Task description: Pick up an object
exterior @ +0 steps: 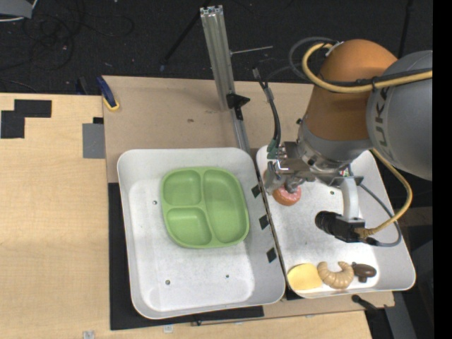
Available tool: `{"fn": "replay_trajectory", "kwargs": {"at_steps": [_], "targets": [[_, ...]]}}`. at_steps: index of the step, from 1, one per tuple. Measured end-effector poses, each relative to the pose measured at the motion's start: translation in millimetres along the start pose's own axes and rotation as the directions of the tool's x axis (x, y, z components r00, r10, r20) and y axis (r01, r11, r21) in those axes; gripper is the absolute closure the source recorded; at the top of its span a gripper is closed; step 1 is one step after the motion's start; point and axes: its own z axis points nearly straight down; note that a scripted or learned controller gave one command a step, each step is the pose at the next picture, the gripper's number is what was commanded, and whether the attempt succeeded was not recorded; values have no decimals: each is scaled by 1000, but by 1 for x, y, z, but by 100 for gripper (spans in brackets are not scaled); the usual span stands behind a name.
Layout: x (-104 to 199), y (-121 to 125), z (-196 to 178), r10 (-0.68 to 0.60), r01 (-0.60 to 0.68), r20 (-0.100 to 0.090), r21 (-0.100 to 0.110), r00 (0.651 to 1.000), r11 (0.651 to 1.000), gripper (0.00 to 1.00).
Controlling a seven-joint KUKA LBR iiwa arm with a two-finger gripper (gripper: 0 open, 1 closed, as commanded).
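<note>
Near corner: a yellow rounded piece (305, 277), a tan curled piece (336, 274) and a small dark brown piece (364, 270) lie in a touching row along the near wall of the right bin (392, 260). They are well apart from the gripper, so they look like spares rather than the present aim.
Left bin (198, 288): a green divided plate (205, 207) lies flat near its middle with bare compartments. It is broad and low, so likely a poor fit for a pinch.
Task's thing: judged to be the pink-orange round thing (287, 196) in the right bin's far left part, just beside the wall shared by the bins.
Gripper (284, 182): it hangs directly over that round thing and partly covers it, pointing down as if for a top-down grasp.
Jaws: the wrist hides them, so wide or narrow cannot be told, and no hold is visible.
Risk: the nearby wall probably leaves little room on that side.
Far: an aluminium post (217, 62) stands upright behind the bins.
</note>
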Motion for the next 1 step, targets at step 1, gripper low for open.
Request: {"fn": "replay_trajectory", "kwargs": {"at_steps": [1], "targets": [[59, -2, 4, 0, 0, 0, 1, 1000, 1000, 100]]}}
